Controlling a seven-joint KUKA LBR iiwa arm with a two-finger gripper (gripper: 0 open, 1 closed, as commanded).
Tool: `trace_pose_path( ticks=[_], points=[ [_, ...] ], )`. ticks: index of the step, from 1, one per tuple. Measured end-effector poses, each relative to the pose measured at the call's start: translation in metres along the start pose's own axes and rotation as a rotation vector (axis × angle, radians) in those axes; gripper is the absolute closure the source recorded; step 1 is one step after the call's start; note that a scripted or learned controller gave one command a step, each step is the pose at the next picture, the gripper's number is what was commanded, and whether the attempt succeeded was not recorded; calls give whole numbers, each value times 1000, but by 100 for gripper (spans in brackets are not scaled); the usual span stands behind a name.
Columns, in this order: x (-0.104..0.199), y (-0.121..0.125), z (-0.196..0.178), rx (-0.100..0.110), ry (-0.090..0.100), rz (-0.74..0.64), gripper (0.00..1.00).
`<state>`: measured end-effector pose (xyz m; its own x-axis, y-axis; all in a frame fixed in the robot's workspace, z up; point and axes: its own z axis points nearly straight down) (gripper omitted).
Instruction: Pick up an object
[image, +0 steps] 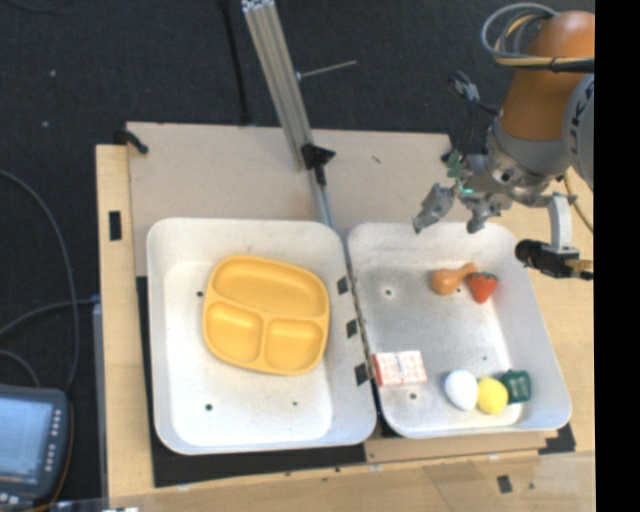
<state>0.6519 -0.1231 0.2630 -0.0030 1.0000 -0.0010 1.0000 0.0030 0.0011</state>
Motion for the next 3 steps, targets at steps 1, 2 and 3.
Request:
trace_pose_path(
  ticks=[1,2,3],
  points=[
    [0,0,0,0,-1,0,0],
    [-3,-1,63,6,-1,3,0],
    [-1,-8,125,7,0,5,0]
  ],
)
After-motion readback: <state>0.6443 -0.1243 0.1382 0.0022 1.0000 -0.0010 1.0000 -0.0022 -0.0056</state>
